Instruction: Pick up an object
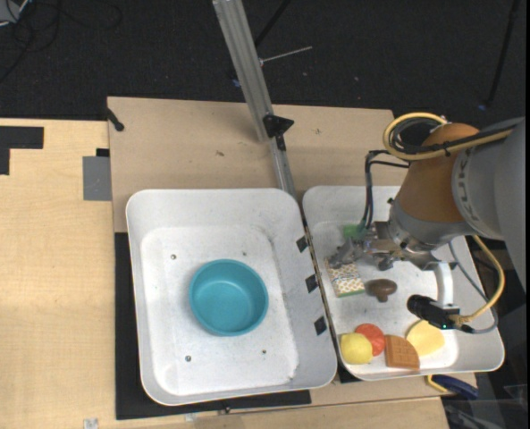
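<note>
1. The claw (347, 256) hangs low over the upper left part of the right bin (334, 206), at the end of the grey arm (479, 186) reaching in from the right. Whether it is apart or together cannot be told.
2. Nothing is seen clamped in it. The nearest thing is a patterned square (346, 281), lying flat on the bin floor just below the claw.
3. A brown lump (382, 287) sits just right of the square, close to it.
4. Along the bin's near wall lies a crowded row: a yellow ball (356, 350), a red ball (371, 335) touching it, an orange wedge (402, 354) and a pale yellow piece (425, 339).
5. The left bin (157, 226) holds a teal bowl (229, 297), upright, well apart from the claw.
6. Behind the bins a metal rail (245, 56) slants across the desk (193, 141), ending near the divide between them.
</note>
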{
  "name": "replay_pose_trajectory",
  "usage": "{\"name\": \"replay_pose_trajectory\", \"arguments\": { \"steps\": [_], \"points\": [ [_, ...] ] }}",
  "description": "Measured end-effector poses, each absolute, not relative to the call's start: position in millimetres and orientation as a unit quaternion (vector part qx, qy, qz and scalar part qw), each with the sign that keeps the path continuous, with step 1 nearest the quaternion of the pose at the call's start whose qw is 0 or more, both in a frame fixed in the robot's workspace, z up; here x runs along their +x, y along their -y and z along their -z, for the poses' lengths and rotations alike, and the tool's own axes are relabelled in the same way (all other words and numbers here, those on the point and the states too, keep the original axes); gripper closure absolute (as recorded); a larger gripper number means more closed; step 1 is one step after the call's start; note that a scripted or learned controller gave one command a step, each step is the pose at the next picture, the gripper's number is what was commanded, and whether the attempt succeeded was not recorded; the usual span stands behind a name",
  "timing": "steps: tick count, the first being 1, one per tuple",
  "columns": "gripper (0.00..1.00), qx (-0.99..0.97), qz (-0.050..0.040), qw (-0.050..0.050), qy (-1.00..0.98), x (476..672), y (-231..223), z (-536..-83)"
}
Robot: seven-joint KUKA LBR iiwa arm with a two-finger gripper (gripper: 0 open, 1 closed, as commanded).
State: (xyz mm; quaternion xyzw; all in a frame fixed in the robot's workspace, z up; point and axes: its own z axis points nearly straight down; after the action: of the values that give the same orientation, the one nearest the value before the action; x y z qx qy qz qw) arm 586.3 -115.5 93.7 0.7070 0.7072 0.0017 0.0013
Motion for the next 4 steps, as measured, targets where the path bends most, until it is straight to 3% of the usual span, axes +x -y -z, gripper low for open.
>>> {"name": "replay_pose_trajectory", "arguments": {
  "steps": [1,4],
  "points": [
    [1.0,0.707,-0.0026,0.003,-0.707,587.1,116.0,-105.0],
    [1.0,0.707,-0.0016,0.002,-0.707,598.3,117.1,-258.2]
  ]
}}
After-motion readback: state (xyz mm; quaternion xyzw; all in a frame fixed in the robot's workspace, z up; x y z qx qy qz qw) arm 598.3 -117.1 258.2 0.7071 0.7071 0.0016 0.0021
